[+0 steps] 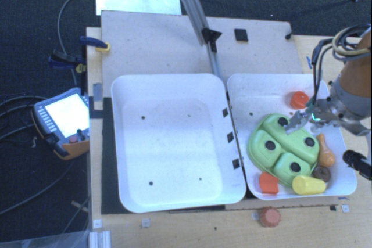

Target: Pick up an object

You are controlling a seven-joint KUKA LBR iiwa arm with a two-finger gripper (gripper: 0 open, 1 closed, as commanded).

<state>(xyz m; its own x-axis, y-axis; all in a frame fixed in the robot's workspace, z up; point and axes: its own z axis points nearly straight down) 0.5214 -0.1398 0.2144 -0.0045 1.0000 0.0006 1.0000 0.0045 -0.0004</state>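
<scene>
Camera view puts my gripper [303, 119] low in the right bin [244, 90], hanging from the grey arm [354, 87] that reaches in from the right edge. Its fingers sit at the upper right rim of the green tray-shaped toy [283, 148], and I cannot tell from this angle whether they are spread or pressed together; nothing shows between them.

What matters for my next move is direction. The green toy lies just below and to the left of the gripper, its long axis running diagonally from upper left to lower right, so it is the nearest candidate. The orange block [299, 99] sits just above the gripper, apart from the toy. The drumstick-shaped piece [325, 151] lies just right of the toy, pointing downward, with the small brown piece [321, 173] below it. The yellow piece [308, 185] and the orange-red block [268, 183] crowd the toy's lower edge near the bin's front wall.

I judge a short drop down-left reaches the toy's rim, though that broad body may be awkward to pinch.

The left bin [174, 142] holds nothing I would reach for.
</scene>
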